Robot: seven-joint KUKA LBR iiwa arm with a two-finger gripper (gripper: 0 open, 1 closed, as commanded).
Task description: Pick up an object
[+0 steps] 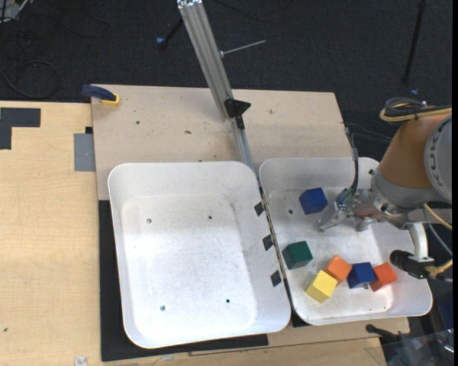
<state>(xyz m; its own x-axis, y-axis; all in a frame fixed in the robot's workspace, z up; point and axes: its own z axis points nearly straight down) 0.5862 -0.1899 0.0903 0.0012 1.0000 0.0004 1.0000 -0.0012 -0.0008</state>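
So looking down from the overhead camera, the arm (pixel 416 155) is reaching in from the right over the right bin (pixel 412 307), and the gripper (pixel 337 218) is hanging low above the bin floor, roughly in the middle of that bin. Its fingers are sitting a little spread with nothing between them, so it's not carrying anything. The closest thing to grab is the blue cube (pixel 314 200), which is lying just beside the fingertips, a bit up and to the left of them in the frame, near but not touching as far as I can tell. My guess is that's the target, and the coming move is hinging on a short shift toward the upper left. The green cube (pixel 297 254) is sitting below and left, further off. The rest are clustering along the bin's near edge: yellow cube (pixel 321 285), orange cube (pixel 338 268), a second blue cube (pixel 361 274) and a red cube (pixel 383 276), all packed tight, so harder picks I reckon.
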